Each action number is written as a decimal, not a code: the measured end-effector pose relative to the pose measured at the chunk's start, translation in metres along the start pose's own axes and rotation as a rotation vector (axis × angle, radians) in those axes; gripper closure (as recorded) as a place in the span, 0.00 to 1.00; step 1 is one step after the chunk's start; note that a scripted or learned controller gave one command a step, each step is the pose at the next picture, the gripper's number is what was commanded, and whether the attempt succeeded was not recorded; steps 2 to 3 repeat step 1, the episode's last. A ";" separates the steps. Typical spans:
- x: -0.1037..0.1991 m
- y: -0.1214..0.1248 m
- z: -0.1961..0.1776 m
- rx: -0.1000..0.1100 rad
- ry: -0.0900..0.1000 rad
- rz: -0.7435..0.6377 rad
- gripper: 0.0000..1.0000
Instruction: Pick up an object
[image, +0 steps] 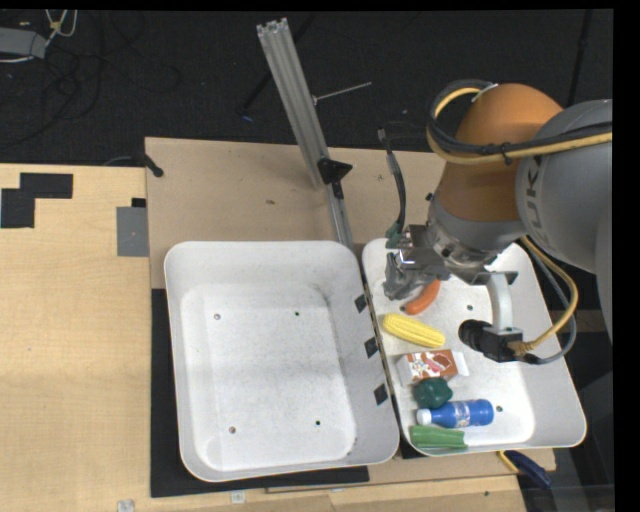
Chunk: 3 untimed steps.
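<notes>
Here the grey arm with the orange band reaches in from the right and lowers its two-finger hand (403, 272) into the far left part of the right-hand shallow white plastic bin (545, 400). The hand sits directly over the far end of an orange, sausage-shaped toy (427, 295), which lies at a slant. The metal parts of the hand overlap that end, but it cannot be told whether the hand is released or clenched, nor whether the toy lies between its grasping parts. No lift is evident: the toy appears to rest on the bin floor.

All candidate objects are in the right-hand bin, gathered along its left side, probably so that the arm can reach any of them with a short descent:

- Yellow corn-cob toy (412, 330), just near of the orange toy and lying across the bin.
- Flat red-and-white printed packet (432, 366), nearer again.
- Dark green rounded lump (433, 391), touching the packet's near edge.
- Blue plastic bottle with a white cap (456, 413), on its side.
- Green elongated piece (437, 438), against the near wall.

A black cylindrical part (485, 340), on a white bracket with cables, hangs from the arm over the middle of this bin; it belongs to the rig.

The left-hand shallow white plastic bin (190, 290) stands beside it on the light wooden tabletop (70, 330); it most likely serves as the deposit side. Judged from this placement, the step in hand is the grasp attempt on the orange toy.
</notes>
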<state>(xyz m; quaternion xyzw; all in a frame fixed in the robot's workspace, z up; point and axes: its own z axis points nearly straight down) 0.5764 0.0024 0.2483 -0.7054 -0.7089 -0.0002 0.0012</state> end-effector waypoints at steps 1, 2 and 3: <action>0.057 0.017 0.000 0.000 0.000 0.000 1.00; 0.057 0.017 0.000 0.000 0.000 0.000 1.00; 0.057 0.017 0.000 0.000 0.000 0.000 1.00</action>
